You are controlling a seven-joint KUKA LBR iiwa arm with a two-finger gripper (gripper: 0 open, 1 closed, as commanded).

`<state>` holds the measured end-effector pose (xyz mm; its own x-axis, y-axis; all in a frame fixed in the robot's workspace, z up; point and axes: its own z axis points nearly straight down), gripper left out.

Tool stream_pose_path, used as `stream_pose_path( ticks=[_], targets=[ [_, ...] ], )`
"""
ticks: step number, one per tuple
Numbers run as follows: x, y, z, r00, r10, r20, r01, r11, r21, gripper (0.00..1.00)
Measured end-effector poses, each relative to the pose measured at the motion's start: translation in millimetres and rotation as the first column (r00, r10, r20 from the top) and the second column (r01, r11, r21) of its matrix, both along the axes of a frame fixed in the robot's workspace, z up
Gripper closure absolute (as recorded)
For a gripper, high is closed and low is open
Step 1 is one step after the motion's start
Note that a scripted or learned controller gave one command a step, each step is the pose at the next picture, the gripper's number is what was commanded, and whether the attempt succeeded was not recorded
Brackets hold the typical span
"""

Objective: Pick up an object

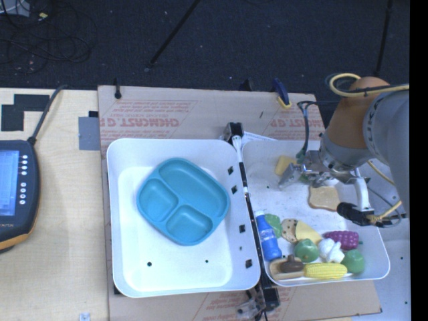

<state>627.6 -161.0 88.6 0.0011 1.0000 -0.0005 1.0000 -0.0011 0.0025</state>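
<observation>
My gripper (296,173) is down in the upper part of the right bin (381,269), at the end of the grey arm with its orange band (351,116). Just to its upper left, close against it, lies a small yellow wedge (284,164). A tan toast slice (325,198) lies just to its lower right. Piled along the bin's near side are a blue bottle (269,237), a round cookie (289,229), a yellow piece (307,231), purple grapes (341,238), a green ball (305,249), a white garlic bulb (329,248) and a corn cob (326,270).
The left bin (127,259) holds a blue divided plate (182,200). A black divider strip (242,192) runs between the bins. A tablet (13,189) lies at the bench's far left. Cables (364,209) hang off the wrist over the right bin.
</observation>
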Motion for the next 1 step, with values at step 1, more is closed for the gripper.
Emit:
stream_pose_path(
  ticks=[1],
  targets=[
    [16.9, 32.9, -1.0, 1.000, 0.004, -0.003, -0.004, 1.000, 0.002, 0.00]
  ],
)
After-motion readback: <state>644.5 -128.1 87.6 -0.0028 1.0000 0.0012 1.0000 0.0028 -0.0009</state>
